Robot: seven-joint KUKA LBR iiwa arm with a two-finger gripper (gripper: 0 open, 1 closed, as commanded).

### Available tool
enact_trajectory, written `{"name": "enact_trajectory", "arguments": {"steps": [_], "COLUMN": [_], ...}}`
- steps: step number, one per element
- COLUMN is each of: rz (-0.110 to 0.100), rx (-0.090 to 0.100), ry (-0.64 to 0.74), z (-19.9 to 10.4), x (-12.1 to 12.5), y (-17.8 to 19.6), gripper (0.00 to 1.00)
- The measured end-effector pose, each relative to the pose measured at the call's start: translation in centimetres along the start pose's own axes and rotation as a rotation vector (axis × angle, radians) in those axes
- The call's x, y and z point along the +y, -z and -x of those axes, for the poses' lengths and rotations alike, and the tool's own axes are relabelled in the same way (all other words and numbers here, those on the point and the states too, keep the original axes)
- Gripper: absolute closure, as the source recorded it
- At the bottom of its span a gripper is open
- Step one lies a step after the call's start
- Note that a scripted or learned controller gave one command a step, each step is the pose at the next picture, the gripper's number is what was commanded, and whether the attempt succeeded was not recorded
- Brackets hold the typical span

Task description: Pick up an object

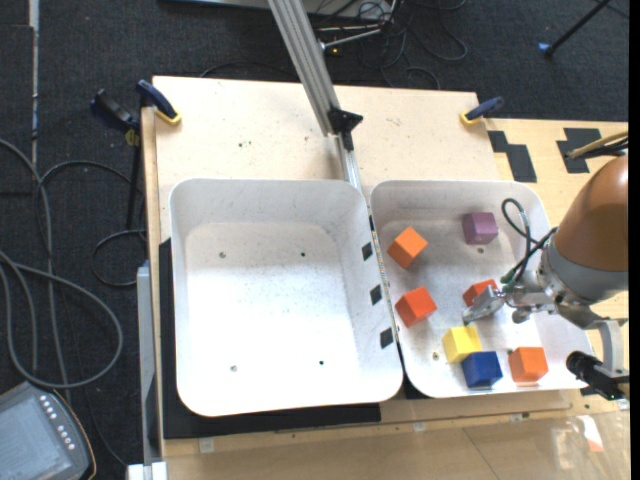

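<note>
A grey KUKA arm (590, 253) with an orange band reaches in from the right over the right-hand white bin (530, 200), its gripper (487, 303) low over a small red block (479, 291) near the bin's middle. The block sits right at the fingertips, but whether the fingers are apart, together or clamped on it cannot be told from this angle. A black cable (520, 230) loops along the arm just above the wrist.

Crowding the red block are six others in the same bin: an orange cube (407, 247) toward the upper left, a purple cube (480, 227) near the back, a red-orange cube (415, 305) to the left of the gripper, a yellow block (460, 342) just below the gripper, a blue block (481, 368) touching the yellow one at its lower right, and an orange block (528, 363) near the front right corner. The yellow block lies closest to the fingertips after the red one.

The left-hand white bin (185, 268) sits beside it, the two rims meeting down the middle. Both rest on a pale wooden bench (260, 128) held by blue-and-yellow clamps (158, 100) at its back corners. A slanted metal rail (305, 48) runs from the top of the scene down to the seam between the bins. Cables trail over the dark floor (70, 168) at left.
</note>
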State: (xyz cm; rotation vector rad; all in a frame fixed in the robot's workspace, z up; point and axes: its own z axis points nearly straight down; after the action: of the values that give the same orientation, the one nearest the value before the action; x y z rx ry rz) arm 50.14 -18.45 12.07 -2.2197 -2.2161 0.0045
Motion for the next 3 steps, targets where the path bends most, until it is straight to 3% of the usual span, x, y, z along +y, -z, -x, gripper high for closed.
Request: {"name": "enact_trajectory", "arguments": {"steps": [1, 3], "rz": [0.008, 0.013], "rx": [-0.002, -0.004], "ry": [0.001, 0.006], "z": [0.0, -1.2], "x": [0.2, 0.6], "y": [1.3, 12.4], "gripper": [1.00, 1.00]}}
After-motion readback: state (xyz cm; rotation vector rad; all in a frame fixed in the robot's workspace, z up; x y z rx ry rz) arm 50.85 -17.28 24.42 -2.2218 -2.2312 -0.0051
